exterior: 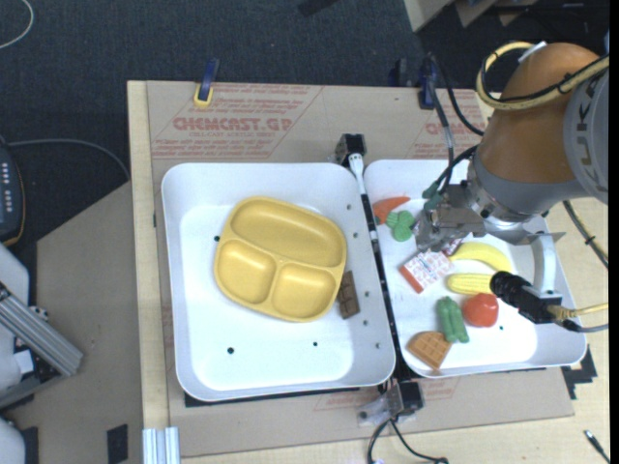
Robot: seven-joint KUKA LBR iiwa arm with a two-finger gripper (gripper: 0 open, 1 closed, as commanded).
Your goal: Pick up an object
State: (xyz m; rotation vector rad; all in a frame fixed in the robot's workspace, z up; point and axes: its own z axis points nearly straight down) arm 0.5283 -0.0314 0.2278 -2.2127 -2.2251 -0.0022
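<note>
The claw [447, 228] hangs low in the right bin [561, 356], just over a small red and white packet [423, 270]. I cannot tell if it is apart or together. A yellow tray [280, 256] lies in the left bin [193, 288].

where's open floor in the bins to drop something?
Left bin: bare floor in front of and left of the yellow divided plate; a small brown piece lies by its right wall. Right bin is crowded: toy food and the gripper fill its middle.

pincer [437, 243] fingertips unclear, arm [542, 124] cut off at right edge
</note>
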